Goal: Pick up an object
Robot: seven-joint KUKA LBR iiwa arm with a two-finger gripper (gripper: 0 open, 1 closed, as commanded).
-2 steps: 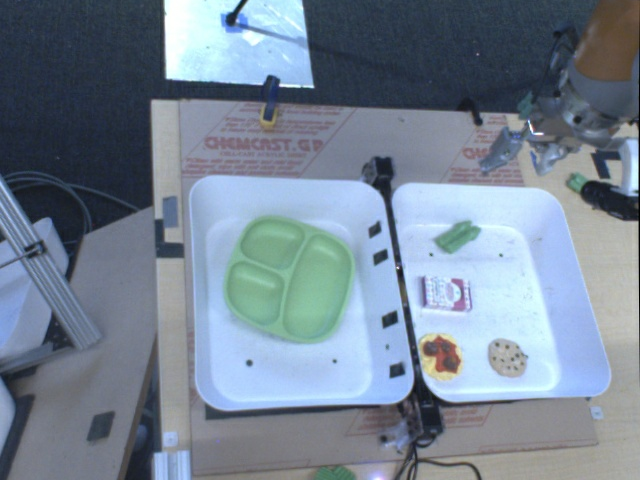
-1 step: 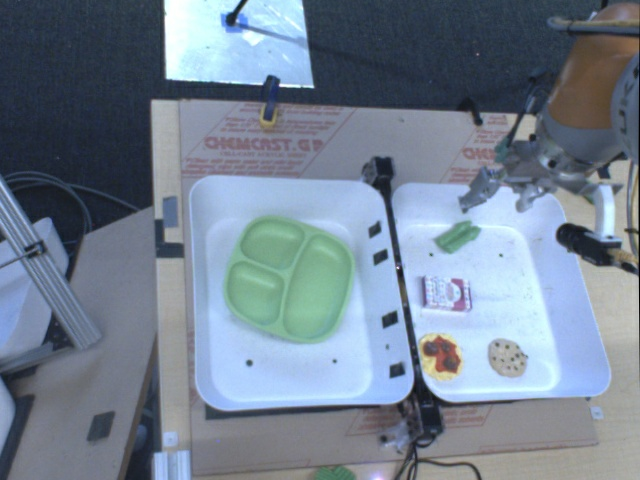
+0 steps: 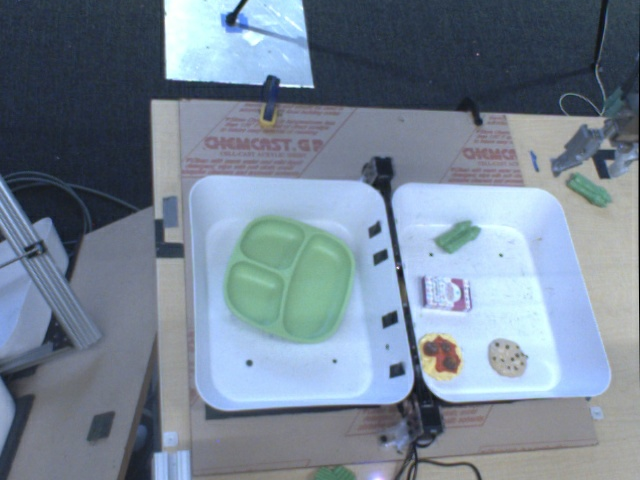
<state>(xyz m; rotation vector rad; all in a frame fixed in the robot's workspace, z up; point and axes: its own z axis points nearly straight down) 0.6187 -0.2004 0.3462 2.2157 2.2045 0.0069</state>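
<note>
- Near edge, rt bin [image 3: 532,268]: round cookie [image 3: 508,358] w/ dark chips, lying flat in the near-rt corner area.
- Just left of it, apart: pizza piece [image 3: 441,355], yellow w/ red and dark topping, close to the wall between the bins.
- Next back, mid rt bin: small pink-red box [image 3: 447,294], flat, apart from the pizza piece.
- Left bin [image 3: 215,228]: pale green divided plate [image 3: 290,278], 3 compartments, roughly centred, nothing on it.
- Far part of rt bin: green pod [image 3: 457,236], lying at a slant, well apart from the box.
- All pickable items lie on the bin floors; none is lifted.
- Beyond the rt bin's far-rt corner, on the bench [image 3: 165,168]: green piece [image 3: 589,190], outside both bins.
- Just above that: gripper [image 3: 588,154], grey, over the bench and off to the side of the rt bin, touching no bin item. Open or closed: can't tell.
- Far side: board w/ red print [image 3: 300,138] under the bins, yellow-blue clamp [image 3: 268,103] at its far edge.
- Farthest: shiny sheet [image 3: 238,28] on the dark floor.
</note>
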